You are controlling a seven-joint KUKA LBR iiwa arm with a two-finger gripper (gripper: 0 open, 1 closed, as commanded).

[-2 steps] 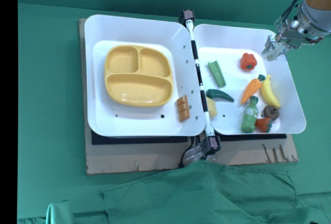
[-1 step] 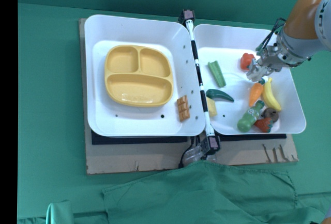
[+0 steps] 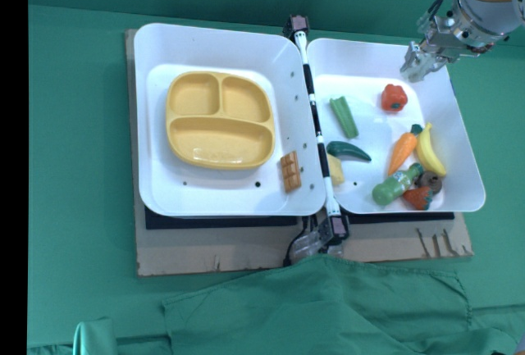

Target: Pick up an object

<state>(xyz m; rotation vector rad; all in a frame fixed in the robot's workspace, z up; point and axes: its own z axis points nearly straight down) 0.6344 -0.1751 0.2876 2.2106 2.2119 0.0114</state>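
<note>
My gripper (image 3: 417, 65) hangs over the far right corner of the right bin (image 3: 373, 54), above and to the right of a red pepper (image 3: 394, 97). Nothing shows between its fingers (image 3: 409, 62), which look slightly apart. In the same bin lie a green celery piece (image 3: 344, 116), a dark green pepper (image 3: 349, 151), a carrot (image 3: 401, 152), a banana (image 3: 430, 150), a green bottle (image 3: 395, 184), a strawberry (image 3: 417, 197) and a brown piece (image 3: 429, 180). A pale yellow piece (image 3: 335, 170) rests against the divider.
The left bin (image 3: 156, 181) holds a yellow divided plate (image 3: 219, 120) and a small brown waffle-like block (image 3: 289, 171). A hinged divider bar (image 3: 312, 111) runs between the bins. Green cloth (image 3: 328, 308) bunches up at the front of the bench.
</note>
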